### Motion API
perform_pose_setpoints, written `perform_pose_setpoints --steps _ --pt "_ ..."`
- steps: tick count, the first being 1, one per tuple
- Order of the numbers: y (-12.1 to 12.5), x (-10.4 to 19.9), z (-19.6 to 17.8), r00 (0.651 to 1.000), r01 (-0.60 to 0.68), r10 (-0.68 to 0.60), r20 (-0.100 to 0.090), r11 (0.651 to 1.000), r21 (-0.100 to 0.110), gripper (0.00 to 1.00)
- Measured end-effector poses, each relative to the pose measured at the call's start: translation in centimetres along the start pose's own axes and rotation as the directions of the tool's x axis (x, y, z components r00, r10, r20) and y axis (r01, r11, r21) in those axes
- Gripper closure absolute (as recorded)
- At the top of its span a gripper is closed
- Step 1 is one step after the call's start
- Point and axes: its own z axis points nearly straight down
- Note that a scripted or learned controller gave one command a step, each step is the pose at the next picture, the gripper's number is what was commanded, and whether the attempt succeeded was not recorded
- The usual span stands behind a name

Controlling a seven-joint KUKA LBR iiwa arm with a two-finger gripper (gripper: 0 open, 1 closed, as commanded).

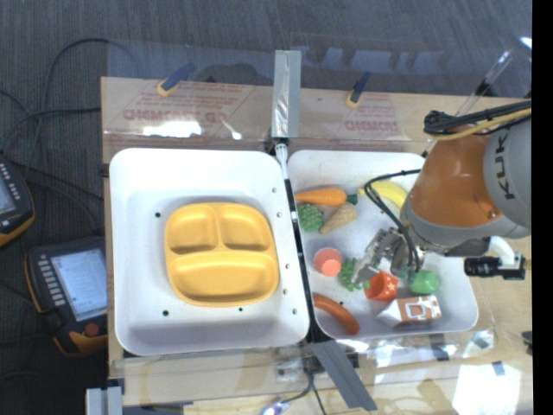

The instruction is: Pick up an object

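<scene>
Yellow divided plate in left bin; toy foods crowding right bin. Claw low over red pepper; grip state indiscernible.

A robotics lab is indicated: a grey-and-orange arm is mounted at a worktop carrying two white bins, with control pendants and cables laid on carpet.

A dark grey carpeted floor surrounded the pale wooden worktop. Black cables trailed across the carpet at the left, near 2 handheld control pendants. Clear plastic sheeting covered the worktop's far edge, catching glare.
</scene>
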Motion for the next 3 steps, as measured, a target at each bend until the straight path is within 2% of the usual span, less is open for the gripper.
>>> perform_pose_setpoints --steps 1,2,3 --pt "4.0 5.4 -6.0 0.997 0.071 -0.071 0.0 0.997 -0.001 1.0" --pt "8.2 4.4 -13.2 0.996 0.088 -0.088 0.003 0.996 -0.001 1.0" --pt "10.9 -4.1 -12.3 0.998 0.066 -0.066 0.002 0.998 -0.001 1.0"
